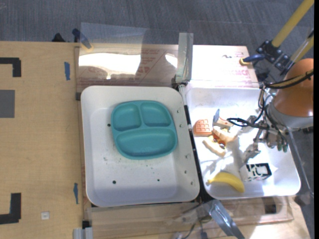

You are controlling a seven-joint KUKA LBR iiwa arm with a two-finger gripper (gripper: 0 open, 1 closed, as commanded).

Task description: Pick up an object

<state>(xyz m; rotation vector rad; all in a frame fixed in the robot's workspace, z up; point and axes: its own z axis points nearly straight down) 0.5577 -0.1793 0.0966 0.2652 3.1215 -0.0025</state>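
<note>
My gripper (pixel 255 147) hangs low over the right part of the right bin (pixel 286 183), below the orange band of the arm (pixel 295 96). To its left lie an orange waffle piece (pixel 202 127), a blue-tipped item (pixel 217 117) and a small heap of tan and white food toys (pixel 223 135). A cream strip (pixel 214 147) lies below them. Near the bin's front edge rests a yellow banana (pixel 227 181). Just below the gripper sits a white block with black markings (pixel 258 171). Nothing visibly sits between the fingers.
The left bin (pixel 99 183) holds a teal divided plate (pixel 143 129). A clear plastic wall (pixel 185 59) stands behind the bins. Black cables (pixel 244 121) trail from the wrist over the right bin. Cardboard (pixel 35 133) covers the bench at the left.
</note>
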